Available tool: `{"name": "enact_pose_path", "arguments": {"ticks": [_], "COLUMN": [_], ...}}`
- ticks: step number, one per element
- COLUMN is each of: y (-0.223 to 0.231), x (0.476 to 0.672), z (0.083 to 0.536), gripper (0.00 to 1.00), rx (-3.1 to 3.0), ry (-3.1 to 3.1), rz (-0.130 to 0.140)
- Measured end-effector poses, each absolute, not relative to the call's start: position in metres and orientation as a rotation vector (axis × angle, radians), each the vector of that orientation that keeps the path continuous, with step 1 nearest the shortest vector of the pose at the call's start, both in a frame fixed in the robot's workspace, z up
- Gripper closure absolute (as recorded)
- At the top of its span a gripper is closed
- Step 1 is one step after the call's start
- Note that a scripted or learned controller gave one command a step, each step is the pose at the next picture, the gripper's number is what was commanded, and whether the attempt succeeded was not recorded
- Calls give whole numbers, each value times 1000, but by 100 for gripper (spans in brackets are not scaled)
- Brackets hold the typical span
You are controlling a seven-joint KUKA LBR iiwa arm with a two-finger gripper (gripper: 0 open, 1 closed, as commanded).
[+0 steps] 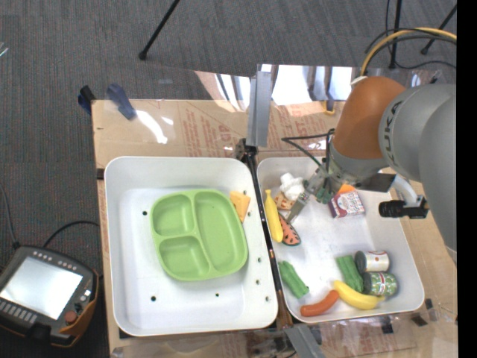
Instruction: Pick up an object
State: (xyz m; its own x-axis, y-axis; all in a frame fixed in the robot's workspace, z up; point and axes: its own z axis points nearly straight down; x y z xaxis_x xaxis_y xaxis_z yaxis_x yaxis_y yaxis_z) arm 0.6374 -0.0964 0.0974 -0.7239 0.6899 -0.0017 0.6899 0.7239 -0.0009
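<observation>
Camera view
Arm: the grey arm (417, 140) with its orange band is being reached in from the right, over the far part of the right bin (414, 263).
Gripper: the gripper (304, 200) is being held low near the far left corner of the right bin; whether its fingers are apart or together cannot be told.
Near the gripper: a white piece (291, 185) and a small pale toy (282, 199) are lying just beside it; a small carton (347, 202) is lying just to its right.
Left edge of right bin: a yellow banana (273, 216) and a watermelon slice (290, 235) are being kept there, with a green vegetable (294, 278) nearer the front.
Front right corner: two cans (376, 272), a green pod (348, 271), a second banana (356, 297) and a red sausage (320, 303) are being clustered.
Left bin (134, 297): a green divided plate (199, 233) is being carried in the middle, a yellow wedge (240, 202) touching its far right rim.
</observation>
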Motion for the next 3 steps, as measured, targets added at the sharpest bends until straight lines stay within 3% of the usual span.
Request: {"name": "enact_pose_path", "arguments": {"ticks": [1,2,3], "y": [-86,-97,-131], "x": [601,509,602], "z": [88,86,87], "gripper": [0,0,0], "rx": [1198,1544,1683], "ry": [2903,2739,2654], "rz": [-3,-2,-1]}}
